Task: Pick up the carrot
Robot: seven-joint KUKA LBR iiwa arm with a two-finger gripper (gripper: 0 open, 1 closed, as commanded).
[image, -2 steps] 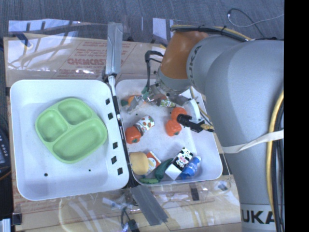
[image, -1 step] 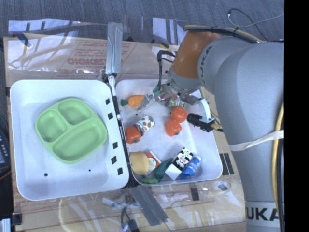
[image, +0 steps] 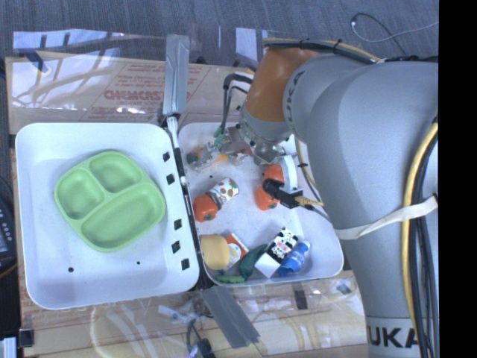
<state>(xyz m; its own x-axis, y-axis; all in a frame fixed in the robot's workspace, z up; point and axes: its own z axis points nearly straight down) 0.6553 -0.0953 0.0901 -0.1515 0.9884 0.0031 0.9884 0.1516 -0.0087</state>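
A shallow white left bin [image: 30, 200] held one light green plastic plate [image: 110, 198] with three compartments. The shallow white right bin [image: 328, 253], one of two on the bench, held the clutter.

The carrot [image: 195, 156], a small slim orange piece, lay in the far left corner of the right bin, close to the divider between the bins. Its long axis seemed to run roughly left to right, tilted slightly. It was too small to tell which end was the tip.

The grey arm [image: 358, 140] with its orange band [image: 272, 88] reached in from the right, over the far part of the right bin. The gripper [image: 214, 152] sat low, just to the right of the carrot. Whether it touched the carrot could not be told, nor whether the gripper was released or clenched.

Nearer in the same bin lay two rounded orange-red toys, one at the left [image: 205, 208] and one at the right [image: 267, 194], well apart. One small white patterned jar [image: 225, 191] sat just beside the left one. Along the near wall were one yellow rounded toy [image: 215, 250], one dark green piece [image: 250, 264], one black-and-white patterned box [image: 282, 245] and one blue bottle [image: 296, 259], crowded together.
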